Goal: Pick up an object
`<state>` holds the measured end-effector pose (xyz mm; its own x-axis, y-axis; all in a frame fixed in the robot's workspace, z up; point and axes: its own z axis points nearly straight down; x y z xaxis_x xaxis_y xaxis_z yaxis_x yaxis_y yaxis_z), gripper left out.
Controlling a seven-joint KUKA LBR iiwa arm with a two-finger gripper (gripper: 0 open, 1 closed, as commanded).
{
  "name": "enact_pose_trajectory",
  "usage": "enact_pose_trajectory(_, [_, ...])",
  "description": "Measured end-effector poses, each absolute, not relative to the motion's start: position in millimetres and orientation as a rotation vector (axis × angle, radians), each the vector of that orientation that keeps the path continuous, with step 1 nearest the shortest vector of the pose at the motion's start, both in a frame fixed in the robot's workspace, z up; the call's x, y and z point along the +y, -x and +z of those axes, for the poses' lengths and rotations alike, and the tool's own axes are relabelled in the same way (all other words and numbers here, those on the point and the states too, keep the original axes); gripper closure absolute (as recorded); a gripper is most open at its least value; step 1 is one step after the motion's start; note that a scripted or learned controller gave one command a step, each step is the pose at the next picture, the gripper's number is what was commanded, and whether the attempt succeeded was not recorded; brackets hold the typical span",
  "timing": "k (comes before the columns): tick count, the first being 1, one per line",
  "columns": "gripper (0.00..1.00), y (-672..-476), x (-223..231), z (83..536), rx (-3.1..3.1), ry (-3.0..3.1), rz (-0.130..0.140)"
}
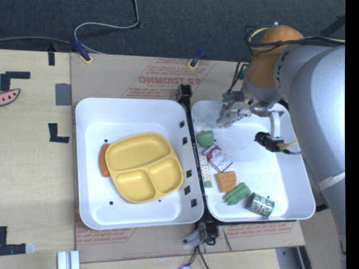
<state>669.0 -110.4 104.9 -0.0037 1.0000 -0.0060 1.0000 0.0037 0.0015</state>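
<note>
One gripper [227, 116] low over right bin [291, 167] far corner; grip state unclear; nothing visibly held.

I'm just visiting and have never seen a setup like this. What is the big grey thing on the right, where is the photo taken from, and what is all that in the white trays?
The grey machine with the orange band is a robot arm; its claw hangs over the right bin. One camera above the bench looks down at a slant. The left bin holds a yellow divided plate with an orange item tucked beside it. The right bin holds a green round piece, a small packet, an orange cracker-like square, a green pod-shaped toy and a small can. I see nothing held in the claw.
</note>
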Motion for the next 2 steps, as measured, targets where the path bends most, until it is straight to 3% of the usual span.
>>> enact_pose_trajectory(1, [1.0, -668.8, -110.5, 114.3, 2.222, -2.213, -0.007])
enact_pose_trajectory(2, [0.0, -668.7, -110.6, 114.3, 2.222, -2.213, -0.008])
